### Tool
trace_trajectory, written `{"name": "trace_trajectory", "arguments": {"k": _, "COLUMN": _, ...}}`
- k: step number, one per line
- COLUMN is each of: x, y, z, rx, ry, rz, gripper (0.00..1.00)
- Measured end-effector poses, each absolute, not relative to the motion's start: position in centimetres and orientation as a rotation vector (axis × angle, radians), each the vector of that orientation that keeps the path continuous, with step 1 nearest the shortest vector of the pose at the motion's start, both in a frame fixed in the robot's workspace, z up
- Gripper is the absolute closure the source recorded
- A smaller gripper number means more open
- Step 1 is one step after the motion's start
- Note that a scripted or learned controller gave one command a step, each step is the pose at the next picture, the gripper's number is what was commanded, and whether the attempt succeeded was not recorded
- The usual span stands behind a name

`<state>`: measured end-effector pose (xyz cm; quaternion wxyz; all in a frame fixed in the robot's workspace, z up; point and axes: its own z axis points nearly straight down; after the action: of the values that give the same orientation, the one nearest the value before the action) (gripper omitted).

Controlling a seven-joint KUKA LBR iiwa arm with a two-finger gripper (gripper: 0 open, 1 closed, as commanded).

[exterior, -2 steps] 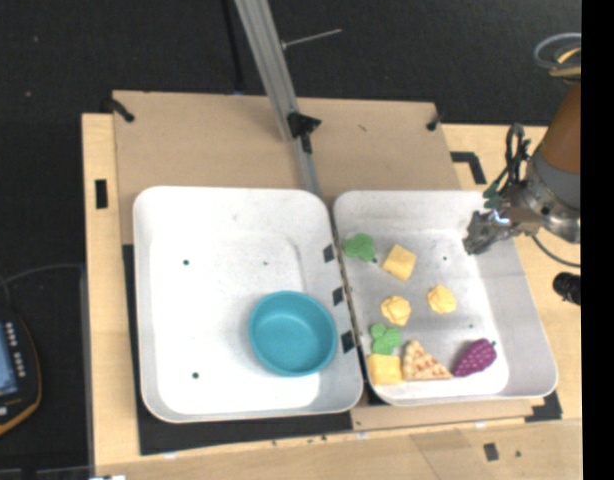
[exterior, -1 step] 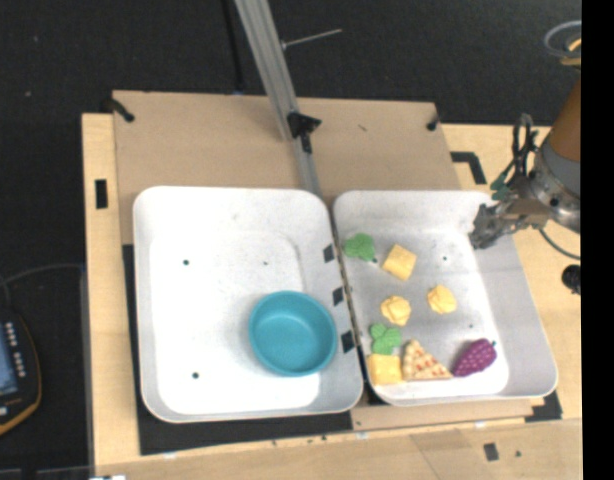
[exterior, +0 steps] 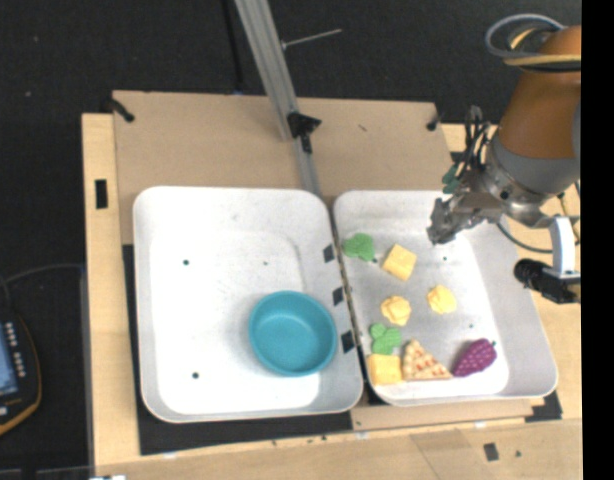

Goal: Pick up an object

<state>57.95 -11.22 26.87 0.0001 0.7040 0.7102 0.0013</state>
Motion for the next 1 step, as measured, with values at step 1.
{"name": "trace_trajectory", "arguments": {"k": 1, "x": 58.63, "y": -5.71, "z": 27.36, "rx": 2.211, "ry": 2.229, "rz": 0.006, "gripper": 1.00}}
